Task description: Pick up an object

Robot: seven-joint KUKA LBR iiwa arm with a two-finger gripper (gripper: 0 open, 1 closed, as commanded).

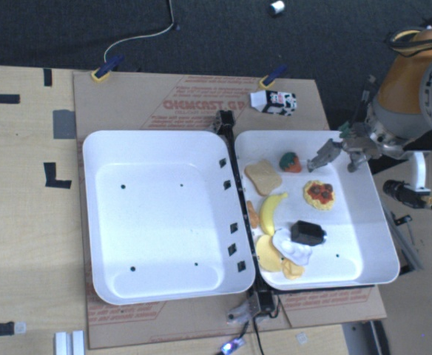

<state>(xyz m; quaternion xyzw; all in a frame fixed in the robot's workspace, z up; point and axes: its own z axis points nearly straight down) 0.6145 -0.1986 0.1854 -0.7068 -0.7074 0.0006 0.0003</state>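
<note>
Hiding part of a white cloth (297, 251), a black object (308, 233) stays unidentifiable.

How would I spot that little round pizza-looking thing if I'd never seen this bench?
Look in the right-hand white bin, toward its far right side. The toy pizza lies there, right of the banana and below the gripper. It is the one yellow disc with red topping.

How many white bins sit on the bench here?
2. The left bin lies beside the right bin; they meet at the middle. The right one holds the toy food.
</note>
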